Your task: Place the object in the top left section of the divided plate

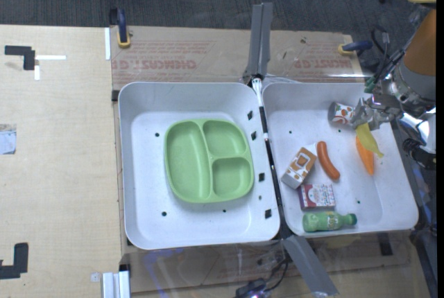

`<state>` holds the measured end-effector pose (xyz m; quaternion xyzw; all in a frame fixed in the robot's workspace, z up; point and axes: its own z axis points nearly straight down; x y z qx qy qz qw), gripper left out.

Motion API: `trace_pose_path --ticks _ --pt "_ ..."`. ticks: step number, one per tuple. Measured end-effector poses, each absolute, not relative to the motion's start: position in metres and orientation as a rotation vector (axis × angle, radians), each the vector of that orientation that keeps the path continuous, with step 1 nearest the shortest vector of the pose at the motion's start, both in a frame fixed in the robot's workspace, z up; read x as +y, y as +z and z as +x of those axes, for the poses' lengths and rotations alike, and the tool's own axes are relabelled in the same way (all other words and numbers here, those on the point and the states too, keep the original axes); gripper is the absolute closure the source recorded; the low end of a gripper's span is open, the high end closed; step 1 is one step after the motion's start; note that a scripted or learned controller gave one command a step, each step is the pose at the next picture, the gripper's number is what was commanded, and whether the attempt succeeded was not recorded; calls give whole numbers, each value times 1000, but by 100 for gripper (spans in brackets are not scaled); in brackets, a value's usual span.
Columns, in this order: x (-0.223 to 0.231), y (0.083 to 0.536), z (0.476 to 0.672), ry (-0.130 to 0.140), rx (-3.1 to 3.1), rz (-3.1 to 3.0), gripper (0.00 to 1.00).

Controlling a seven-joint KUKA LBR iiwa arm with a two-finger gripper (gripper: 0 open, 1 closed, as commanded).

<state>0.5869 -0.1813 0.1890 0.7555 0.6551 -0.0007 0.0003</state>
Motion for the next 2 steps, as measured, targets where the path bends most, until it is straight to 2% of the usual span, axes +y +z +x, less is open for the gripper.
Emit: trace_pose_path --ticks 1,2 --pt "-118 154 642 -1 2381 2048 100" --pt "-56 192 659 0 2551 1830 100"
